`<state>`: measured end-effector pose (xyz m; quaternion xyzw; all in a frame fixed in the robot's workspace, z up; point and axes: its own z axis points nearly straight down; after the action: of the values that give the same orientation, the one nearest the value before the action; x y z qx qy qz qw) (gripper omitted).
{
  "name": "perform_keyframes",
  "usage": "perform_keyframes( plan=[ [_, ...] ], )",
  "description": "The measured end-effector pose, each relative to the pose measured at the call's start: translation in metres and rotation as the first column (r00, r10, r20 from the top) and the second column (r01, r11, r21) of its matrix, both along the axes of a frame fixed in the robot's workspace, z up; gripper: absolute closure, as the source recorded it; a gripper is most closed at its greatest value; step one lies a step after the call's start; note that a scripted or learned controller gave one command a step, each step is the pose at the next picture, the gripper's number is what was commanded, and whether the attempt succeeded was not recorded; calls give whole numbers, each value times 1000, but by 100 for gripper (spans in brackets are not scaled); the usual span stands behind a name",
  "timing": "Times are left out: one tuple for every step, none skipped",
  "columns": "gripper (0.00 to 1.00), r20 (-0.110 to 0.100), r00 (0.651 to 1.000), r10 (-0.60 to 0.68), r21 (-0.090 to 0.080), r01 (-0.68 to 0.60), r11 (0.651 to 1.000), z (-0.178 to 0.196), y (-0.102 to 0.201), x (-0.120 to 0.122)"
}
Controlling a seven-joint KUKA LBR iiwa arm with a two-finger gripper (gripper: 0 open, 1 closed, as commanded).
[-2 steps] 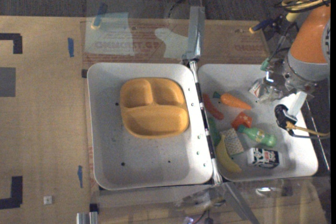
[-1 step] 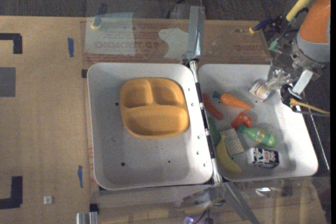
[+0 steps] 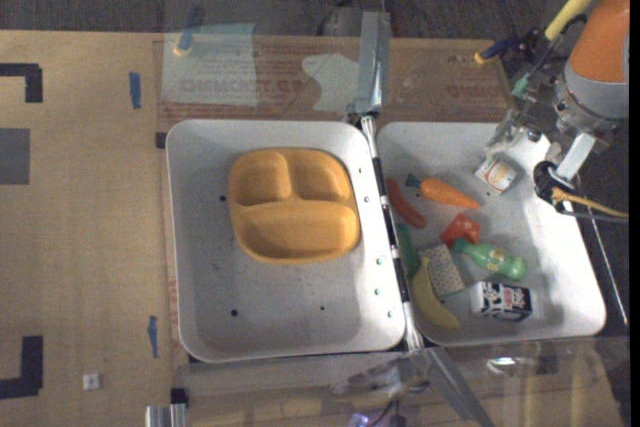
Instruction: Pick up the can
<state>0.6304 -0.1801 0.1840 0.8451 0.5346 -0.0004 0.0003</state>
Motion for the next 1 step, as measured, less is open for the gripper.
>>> perform_keyframes(
  plan=[
    [0, 2, 1000, -4, 0, 4, 1000, -90, 12, -28]
  ],
)
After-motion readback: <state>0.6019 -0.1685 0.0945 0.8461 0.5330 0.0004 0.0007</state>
